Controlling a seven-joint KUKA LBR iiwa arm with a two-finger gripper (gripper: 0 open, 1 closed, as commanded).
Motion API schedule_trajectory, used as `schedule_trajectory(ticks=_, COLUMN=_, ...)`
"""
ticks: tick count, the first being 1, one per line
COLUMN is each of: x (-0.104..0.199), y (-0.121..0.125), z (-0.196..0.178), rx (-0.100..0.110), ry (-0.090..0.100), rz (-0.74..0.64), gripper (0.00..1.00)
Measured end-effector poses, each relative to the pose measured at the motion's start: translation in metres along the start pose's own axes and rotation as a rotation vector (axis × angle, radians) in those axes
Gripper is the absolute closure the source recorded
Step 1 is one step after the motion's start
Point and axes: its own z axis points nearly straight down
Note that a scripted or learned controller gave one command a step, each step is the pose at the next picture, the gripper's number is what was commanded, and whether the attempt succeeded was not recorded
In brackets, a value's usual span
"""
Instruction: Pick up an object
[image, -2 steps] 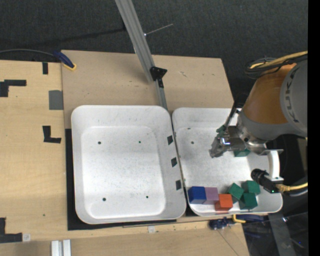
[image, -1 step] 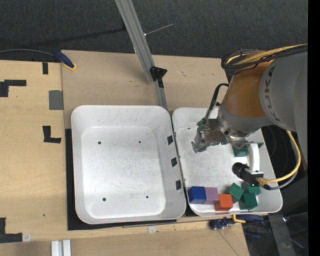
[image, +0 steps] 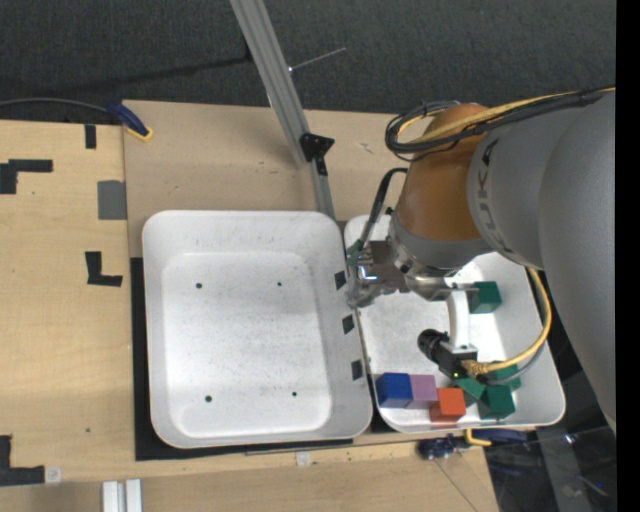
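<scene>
Along the near edge of the right bin (image: 530, 410) lie a blue cube (image: 395, 389), a pale purple cube (image: 424, 388), an orange cube (image: 450, 402) and a dark green block (image: 497, 400). Another green block (image: 486, 296) sits further back on the right. My gripper (image: 362, 282) hangs over the left side of this bin, close to the wall between the bins, behind and left of the cubes. The wrist and arm hide much of the bin's far part. No object shows in the gripper.
The left bin (image: 240, 320) stands beside the right one, with a few dark specks on its floor. A slanted metal bar (image: 285, 90) runs down from the top to the bins' shared far corner. A yellow cable (image: 535, 340) loops over the right bin.
</scene>
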Motion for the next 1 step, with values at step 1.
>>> schedule_trajectory(ticks=1, x=0.0508, y=0.0063, z=-0.0145, rx=-0.002, ry=0.0, rz=-0.001, gripper=1.0)
